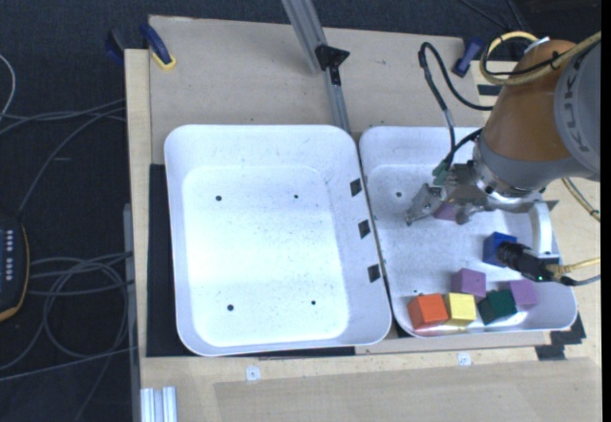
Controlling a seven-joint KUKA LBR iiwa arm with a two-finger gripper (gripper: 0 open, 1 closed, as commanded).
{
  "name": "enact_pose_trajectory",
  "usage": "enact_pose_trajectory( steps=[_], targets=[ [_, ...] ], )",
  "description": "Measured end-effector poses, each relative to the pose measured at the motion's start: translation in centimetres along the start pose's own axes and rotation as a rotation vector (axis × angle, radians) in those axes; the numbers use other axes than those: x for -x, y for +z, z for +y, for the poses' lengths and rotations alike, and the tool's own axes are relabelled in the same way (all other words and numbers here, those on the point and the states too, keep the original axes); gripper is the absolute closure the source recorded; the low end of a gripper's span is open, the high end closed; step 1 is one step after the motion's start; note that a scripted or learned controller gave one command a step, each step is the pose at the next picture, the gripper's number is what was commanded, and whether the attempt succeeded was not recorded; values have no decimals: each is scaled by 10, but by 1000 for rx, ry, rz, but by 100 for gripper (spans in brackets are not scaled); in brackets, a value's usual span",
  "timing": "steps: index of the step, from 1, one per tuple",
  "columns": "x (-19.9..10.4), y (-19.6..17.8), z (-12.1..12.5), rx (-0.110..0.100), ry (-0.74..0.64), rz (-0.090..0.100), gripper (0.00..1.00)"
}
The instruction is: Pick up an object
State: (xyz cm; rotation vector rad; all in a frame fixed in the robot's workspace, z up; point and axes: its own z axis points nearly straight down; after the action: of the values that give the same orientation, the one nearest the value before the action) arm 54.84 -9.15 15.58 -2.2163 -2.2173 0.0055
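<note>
Orange [429, 309], yellow [462, 306], green [496, 305] and purple [471, 281] blocks are seen bunched at the near edge of the right white bin [401, 248], while the two-finger gripper [441, 202] is poised above them, clamped on a small mauve block [448, 211].

Arm [558, 115] cut off at right edge

Both white bins [263, 138] look like smooth glossy plastic on a matt wooden bench [248, 57].
</note>
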Motion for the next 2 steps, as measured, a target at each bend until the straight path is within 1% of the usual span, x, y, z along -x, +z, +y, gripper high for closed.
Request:
enact_pose_trajectory(
  steps=[1,2],
  targets=[
    [-1,53,-1,-1,0,0,0],
    [-1,39,1,9,-1,0,100]
  ],
)
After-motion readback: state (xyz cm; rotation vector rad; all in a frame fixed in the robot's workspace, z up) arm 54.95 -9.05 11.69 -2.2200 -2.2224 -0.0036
